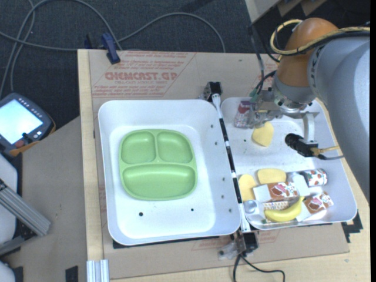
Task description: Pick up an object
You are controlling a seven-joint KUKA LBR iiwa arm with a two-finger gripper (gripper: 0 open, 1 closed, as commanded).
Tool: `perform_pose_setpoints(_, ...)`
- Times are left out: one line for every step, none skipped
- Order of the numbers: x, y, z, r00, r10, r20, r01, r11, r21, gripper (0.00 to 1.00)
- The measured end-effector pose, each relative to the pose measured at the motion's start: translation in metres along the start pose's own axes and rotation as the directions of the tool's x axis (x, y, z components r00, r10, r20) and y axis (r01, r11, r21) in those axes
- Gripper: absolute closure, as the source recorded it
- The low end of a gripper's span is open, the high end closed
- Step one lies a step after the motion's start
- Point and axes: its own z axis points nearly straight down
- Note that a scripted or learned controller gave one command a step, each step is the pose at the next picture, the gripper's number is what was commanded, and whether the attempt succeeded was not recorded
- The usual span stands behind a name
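My gripper [257,117] is low over the far end of the right bin [346,200]. A pale yellow lump [264,135] lies just in front of it, close to its tip or touching it. A small pinkish-white item [242,114] stands by the gripper's left side in the bin's far corner. At the near end of the bin is a pile: two yellow pieces [271,175], a banana [284,212], and several small red-and-white packets [282,191].
The left bin [111,128] holds a green divided plate [157,163]. A black hinge strip [225,143] runs between the bins. The grey arm with its orange band [305,46] covers the far right corner. Cables lie on the floor behind the bench.
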Motion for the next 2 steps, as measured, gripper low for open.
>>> perform_pose_setpoints(0.0,0.0,0.0,1.0,0.0,0.0,0.0,1.0,0.001,0.0)
perform_pose_setpoints(-0.03,0.004,0.011,1.0,0.0,-0.003,0.0,1.0,-0.002,0.0)
